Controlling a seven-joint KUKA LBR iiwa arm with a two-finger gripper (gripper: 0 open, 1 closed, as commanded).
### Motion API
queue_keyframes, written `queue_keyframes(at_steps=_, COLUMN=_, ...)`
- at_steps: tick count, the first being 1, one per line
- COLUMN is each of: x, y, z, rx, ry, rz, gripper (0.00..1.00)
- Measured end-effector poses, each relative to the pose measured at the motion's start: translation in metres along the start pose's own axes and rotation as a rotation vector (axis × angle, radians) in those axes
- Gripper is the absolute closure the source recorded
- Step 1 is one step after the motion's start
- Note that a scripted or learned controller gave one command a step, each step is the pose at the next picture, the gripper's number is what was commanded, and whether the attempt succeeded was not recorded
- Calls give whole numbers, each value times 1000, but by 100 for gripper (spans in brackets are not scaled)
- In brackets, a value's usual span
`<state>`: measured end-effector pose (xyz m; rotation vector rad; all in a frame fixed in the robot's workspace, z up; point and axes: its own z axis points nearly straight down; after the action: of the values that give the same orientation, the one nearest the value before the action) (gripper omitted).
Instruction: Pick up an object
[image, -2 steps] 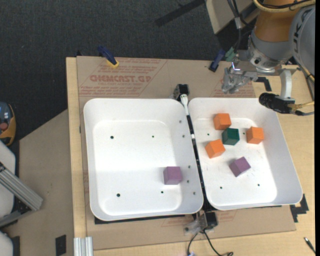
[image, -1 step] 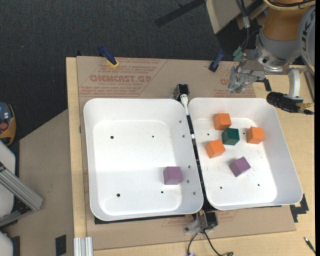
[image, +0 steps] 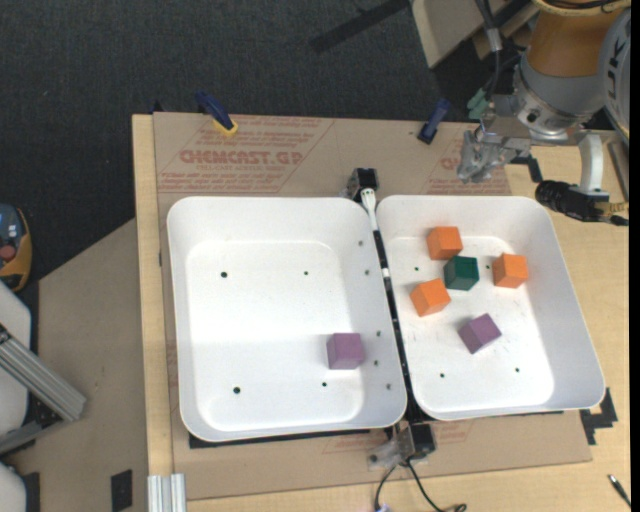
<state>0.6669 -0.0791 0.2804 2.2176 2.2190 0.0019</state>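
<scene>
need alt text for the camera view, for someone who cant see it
A grey robot arm's gripper hangs above the far edge of the right bin, which has three orange cubes, a green cube and a purple cube. The left bin has one purple cube.

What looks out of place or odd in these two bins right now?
Only one thing: a lone purple cube sits in the left bin, apart from the other five blocks clustered in the right bin. Nothing looks spilled, tipped or damaged.

Dark carpet floor (image: 100, 60) around a brown bench board (image: 300, 140) (printed lettering).
</scene>
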Motion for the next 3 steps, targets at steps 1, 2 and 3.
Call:
queue_keyframes(at_steps=1, x=5, y=0, z=-10, rx=-1, ry=1, rz=0, gripper=100)
queue_keyframes(at_steps=2, x=-4, y=-30, z=-20, rx=5, ry=2, rz=2, gripper=100)
queue_keyframes(at_steps=3, x=45, y=-43, z=-147, rx=-14, ry=3, rz=-6, gripper=100)
